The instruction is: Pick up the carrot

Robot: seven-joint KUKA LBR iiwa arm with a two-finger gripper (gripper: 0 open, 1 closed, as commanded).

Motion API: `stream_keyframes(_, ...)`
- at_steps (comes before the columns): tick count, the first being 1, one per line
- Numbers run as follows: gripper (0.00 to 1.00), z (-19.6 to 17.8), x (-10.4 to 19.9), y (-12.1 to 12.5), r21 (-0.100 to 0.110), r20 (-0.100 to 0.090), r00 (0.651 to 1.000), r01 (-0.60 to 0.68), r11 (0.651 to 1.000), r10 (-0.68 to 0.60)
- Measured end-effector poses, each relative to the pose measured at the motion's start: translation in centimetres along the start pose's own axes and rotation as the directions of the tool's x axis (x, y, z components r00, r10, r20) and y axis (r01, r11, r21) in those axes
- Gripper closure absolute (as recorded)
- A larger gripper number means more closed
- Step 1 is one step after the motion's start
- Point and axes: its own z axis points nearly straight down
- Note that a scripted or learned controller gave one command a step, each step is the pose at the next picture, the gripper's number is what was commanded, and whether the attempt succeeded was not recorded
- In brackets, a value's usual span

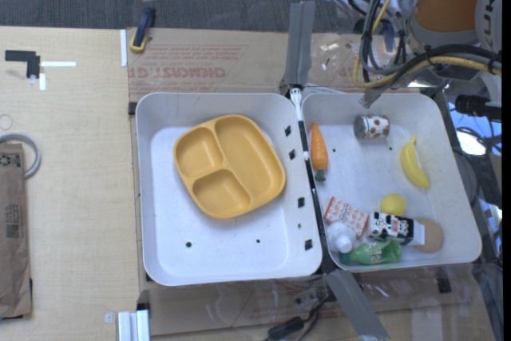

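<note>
At the near edge of the right bin [459,172]: green packet [371,253], white ball [339,236], black-and-white carton [391,227], tan disc [429,235]. Just beyond: red-and-white box [345,213], lemon [393,204]. Farther: banana [413,164] on the right, small can [371,126] on its side. In the left bin [160,251]: yellow divided plate [230,165], alone. Carrot [318,149] lying against the right bin's left wall, tip pointing far. Pincer [369,98] over the far rim, right of and beyond the carrot, apart from it; apart or together, cannot tell.

Grey arm [471,4] with orange band, top right corner, cables looping beside it
</note>
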Motion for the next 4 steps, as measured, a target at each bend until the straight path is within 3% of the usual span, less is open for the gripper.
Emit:
stream_keyframes(1, 1.00, 8.4, -2.1, -1.4, 0.002, -0.002, 1.000, -0.006, 1.000, 0.006)
stream_keyframes(2, 1.00, 2.6, -1.1, -0.5, -0.001, -0.001, 1.000, -0.022, 1.000, 0.022)
stream_keyframes(3, 1.00, 8.4, -0.2, 0.0, 0.001, -0.002, 0.997, 0.082, 0.997, -0.082)
stream_keyframes(4, 1.00, 10.9, 0.1, -0.5, 0.000, -0.002, 0.999, -0.047, 0.999, 0.047)
